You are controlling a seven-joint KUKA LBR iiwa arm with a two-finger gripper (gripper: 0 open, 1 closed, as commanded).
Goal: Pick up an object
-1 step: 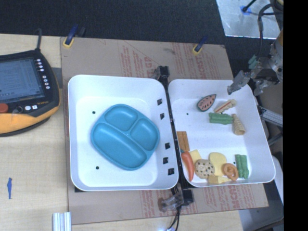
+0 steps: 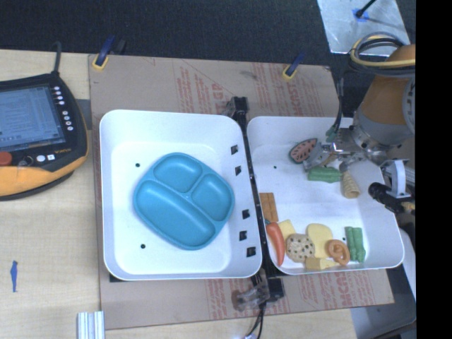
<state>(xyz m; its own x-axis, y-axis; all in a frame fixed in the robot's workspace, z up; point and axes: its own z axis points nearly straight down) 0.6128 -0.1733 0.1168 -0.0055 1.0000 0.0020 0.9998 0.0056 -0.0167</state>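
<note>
My pincer [image 2: 332, 154] sits low in the right bin [image 2: 282, 136], beside a green piece [image 2: 324, 175] and a slice [image 2: 304, 149]; I cannot tell its finger state.

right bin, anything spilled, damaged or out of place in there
Nothing stands out. The toy food sits loose inside the right bin: a heap along the near wall, and a green piece and cone by the gripper.
</note>
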